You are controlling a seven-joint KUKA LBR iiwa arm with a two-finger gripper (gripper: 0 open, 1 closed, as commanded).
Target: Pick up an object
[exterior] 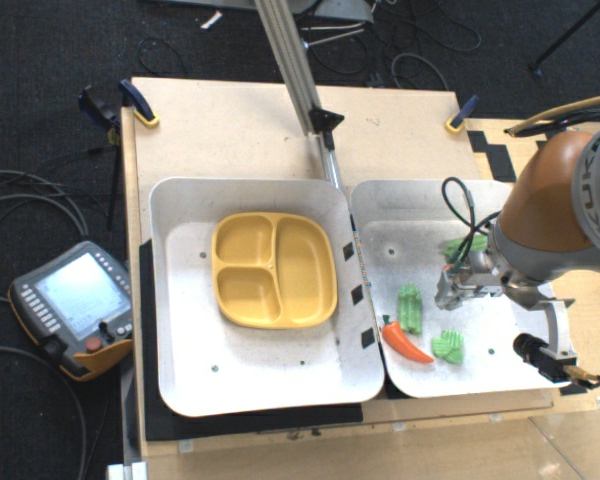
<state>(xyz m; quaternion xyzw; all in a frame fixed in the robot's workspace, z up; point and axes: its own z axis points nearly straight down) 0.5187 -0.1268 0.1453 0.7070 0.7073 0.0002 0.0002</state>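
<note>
Gripper [458, 290] hangs low over the right bin [420, 200], roughly mid-bin, a bit toward the right edge. Can't tell its state from this angle; nothing visibly held. Whether it touches the bin floor — unclear.

Candidates all sit in the right bin: a green block [410, 309] just left of the gripper, toward the bin's left-centre; a smaller green piece [448, 346] below it near the front edge; an orange carrot [406, 343] by the front-left corner, close to the divide w/ the left bin [180, 268]. Another green item [467, 245] lies partly hidden behind the wrist, toward the back. Yellow divided plate [276, 269] sits mid left bin, well apart from the action.

To do the step well, IMO: pick one target and centre over it before descending — the green block is nearest and stands apart from its neighbours, so least risk of nudging others. Align across its narrow side, go straight down, close fully, lift slow & vertical. Carrot looks slim and near the wall — harder grab.
</note>
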